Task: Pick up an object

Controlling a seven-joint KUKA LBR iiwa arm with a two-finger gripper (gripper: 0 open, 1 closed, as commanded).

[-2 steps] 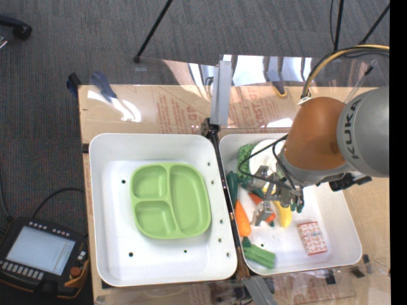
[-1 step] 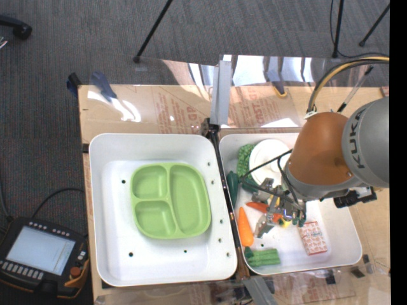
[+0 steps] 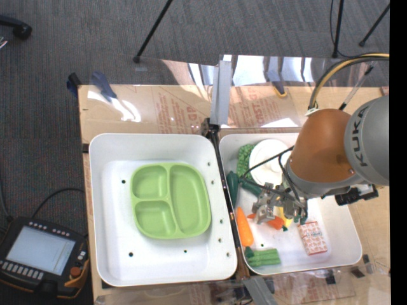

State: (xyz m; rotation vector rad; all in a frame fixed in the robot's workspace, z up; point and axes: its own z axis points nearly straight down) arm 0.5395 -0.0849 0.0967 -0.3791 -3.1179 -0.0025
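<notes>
Orange carrot (image 3: 245, 227): we see it at the right bin's (image 3: 348, 230) left wall, just left of the gripper (image 3: 275, 210).
Clutter: small pieces lie under the tool, a green block (image 3: 264, 257) in front, a carton (image 3: 312, 237) to the right.
Gripper: low over the pile; we cannot tell its state.
Advice: we would settle on one piece, centre over it, and descend straight.
Left bin (image 3: 102, 170): green tray (image 3: 170, 200), well apart.
</notes>
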